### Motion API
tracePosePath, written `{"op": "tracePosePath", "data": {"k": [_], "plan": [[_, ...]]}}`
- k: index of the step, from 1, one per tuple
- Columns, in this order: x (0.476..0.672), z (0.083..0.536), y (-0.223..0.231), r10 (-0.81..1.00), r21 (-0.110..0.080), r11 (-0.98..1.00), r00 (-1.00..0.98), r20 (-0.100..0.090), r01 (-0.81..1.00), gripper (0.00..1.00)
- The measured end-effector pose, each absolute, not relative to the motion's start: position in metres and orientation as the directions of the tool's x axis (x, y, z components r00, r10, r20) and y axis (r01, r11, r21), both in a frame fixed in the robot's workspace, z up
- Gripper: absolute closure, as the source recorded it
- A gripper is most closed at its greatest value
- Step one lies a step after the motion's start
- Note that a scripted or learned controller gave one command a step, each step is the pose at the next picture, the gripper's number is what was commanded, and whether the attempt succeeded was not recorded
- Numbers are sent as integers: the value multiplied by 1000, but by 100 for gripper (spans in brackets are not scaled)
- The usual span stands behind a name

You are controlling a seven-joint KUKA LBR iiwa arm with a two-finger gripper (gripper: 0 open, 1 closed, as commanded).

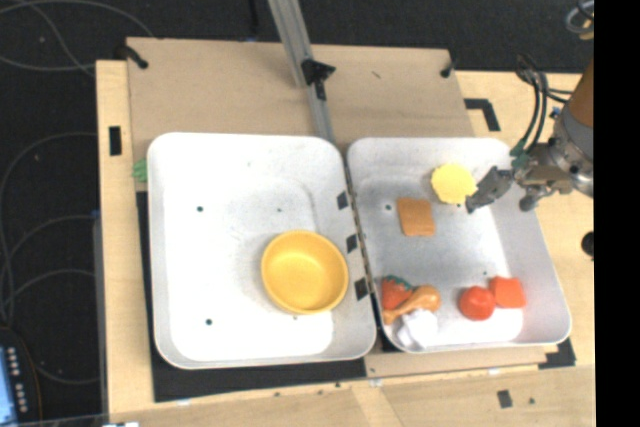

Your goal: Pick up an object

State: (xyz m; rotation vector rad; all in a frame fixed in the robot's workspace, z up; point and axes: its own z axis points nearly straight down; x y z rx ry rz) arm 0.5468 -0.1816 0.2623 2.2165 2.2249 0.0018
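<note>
A: Near edge first; what sits in the right white bin (520, 245)?

B: Along its near wall, a small cluster at the near-left corner: an orange and red toy with a green bit (397, 294), a tan-orange rounded piece (425, 296) touching it, and a white crumpled lump (419, 325) just below; near-right, a red round ball-like object (477, 303) touching an orange-red block (508, 292).

A: Left bin?

B: The left white bin (200, 185) holds one yellow plastic bowl (304, 271), upright, toward its near-right part, close to the divide between bins.

A: Further back in the right bin?

B: A flat tan square, like a cracker or sponge (416, 217), lies mid-bin; beyond it a pale yellow round object (453, 182), apart from the square.

A: Gripper?

B: The two-finger gripper (494, 187) hangs over the far-right part of the right bin, one dark finger (486, 189) angled toward the yellow round object and just beside it; nothing seen between the fingers; whether they are spread or closed cannot be told from this slant.

A: Arm?

B: The grey arm (565, 165) comes in from the right, orange band (582, 95) above the wrist.

A: Far end?

B: A grey metal pole (285, 5) rises from the tan bench (250, 90) behind the bins; black floor with cables (40, 35) beyond.
</note>
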Motion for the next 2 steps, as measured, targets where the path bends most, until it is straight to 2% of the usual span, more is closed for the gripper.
{"op": "tracePosePath", "data": {"k": [1,2], "plan": [[547,262,-182,1000,2,3,-3,0,1000,0],[542,219,-180,1000,-3,-1,1,-2,1000,0]]}}
